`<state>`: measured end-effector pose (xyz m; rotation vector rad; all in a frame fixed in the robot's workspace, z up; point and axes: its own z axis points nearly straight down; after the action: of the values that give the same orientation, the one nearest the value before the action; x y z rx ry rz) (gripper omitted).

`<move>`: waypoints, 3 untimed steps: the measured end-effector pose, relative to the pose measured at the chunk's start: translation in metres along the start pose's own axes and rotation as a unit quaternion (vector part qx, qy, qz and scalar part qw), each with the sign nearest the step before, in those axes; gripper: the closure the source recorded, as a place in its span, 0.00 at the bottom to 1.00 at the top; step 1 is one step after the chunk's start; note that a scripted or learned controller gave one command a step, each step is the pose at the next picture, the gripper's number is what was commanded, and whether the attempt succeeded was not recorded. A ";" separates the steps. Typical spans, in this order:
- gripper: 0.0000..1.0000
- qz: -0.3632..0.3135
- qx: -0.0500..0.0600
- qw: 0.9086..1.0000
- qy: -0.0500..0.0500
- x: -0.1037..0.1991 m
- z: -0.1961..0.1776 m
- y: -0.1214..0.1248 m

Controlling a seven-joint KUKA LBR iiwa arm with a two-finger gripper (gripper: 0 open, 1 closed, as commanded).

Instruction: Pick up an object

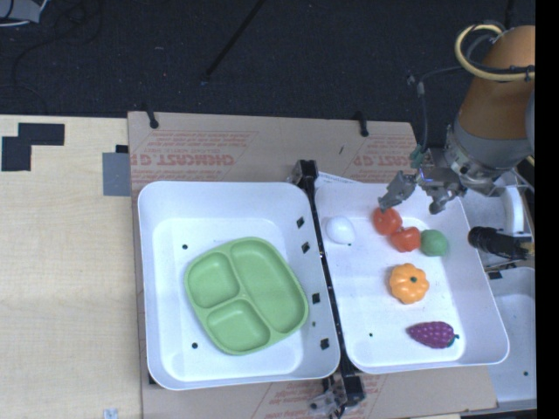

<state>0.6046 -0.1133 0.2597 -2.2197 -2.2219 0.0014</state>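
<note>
The right bin (489,321) holds a white egg-shaped object (339,229), two red pieces (395,230) side by side, a green ball (434,243), an orange pumpkin (408,284) and a purple bunch of grapes (431,334). My gripper (417,195) hangs over the bin's far edge, just above and right of the red pieces. Its fingers (395,195) are spread open with nothing between them.
The left bin (162,234) contains a green divided plate (245,296). A black divider (316,260) runs between the two bins. Brown cardboard (227,151) lies behind the bins. A black fitting (498,239) juts in at the right bin's right rim.
</note>
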 end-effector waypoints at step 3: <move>0.00 0.001 0.002 1.000 0.001 0.004 0.175 0.004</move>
<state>0.6080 -0.1094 0.0850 -2.2200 -2.2168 0.0044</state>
